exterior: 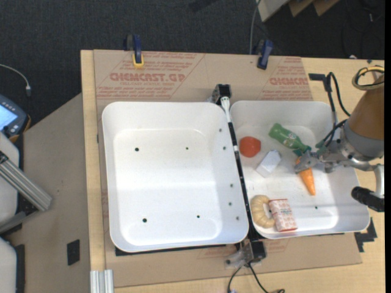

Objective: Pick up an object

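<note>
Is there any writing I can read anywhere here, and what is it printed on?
"CHEMCAST GP", red print on the brown board under the bins; it repeats at the right, partly cut off.
Small print beneath it: too small to read.
Pink carton: markings blurred.
Green packet: blurred.

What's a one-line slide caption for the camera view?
Arm's tool above the orange carrot in the right bin, beside green bottle, red ball and carton.

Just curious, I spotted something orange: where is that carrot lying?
The carrot lies in the right-hand bin, just below the gripper, right of the small white block.
</note>
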Available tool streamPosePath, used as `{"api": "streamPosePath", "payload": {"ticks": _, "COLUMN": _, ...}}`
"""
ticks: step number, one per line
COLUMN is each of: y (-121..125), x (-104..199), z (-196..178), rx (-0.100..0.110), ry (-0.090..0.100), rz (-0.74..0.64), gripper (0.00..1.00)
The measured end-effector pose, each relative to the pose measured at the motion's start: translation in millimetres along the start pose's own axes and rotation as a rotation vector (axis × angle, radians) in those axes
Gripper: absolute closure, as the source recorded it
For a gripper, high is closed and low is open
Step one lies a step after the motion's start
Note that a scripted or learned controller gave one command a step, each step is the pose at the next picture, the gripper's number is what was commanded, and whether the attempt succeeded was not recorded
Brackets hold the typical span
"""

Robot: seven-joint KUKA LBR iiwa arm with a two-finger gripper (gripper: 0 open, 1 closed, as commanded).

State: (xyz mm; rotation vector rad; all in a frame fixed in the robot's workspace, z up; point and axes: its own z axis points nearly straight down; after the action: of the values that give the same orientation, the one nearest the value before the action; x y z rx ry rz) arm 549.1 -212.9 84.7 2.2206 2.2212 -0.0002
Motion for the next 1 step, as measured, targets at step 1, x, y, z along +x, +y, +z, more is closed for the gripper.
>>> {"api": "streamPosePath", "payload": {"ticks": 1, "y": 0.0, "x": 0.0, "z": 0.0, "rx": 0.0, "ry": 0.0, "rz": 0.0, "gripper": 0.0}}
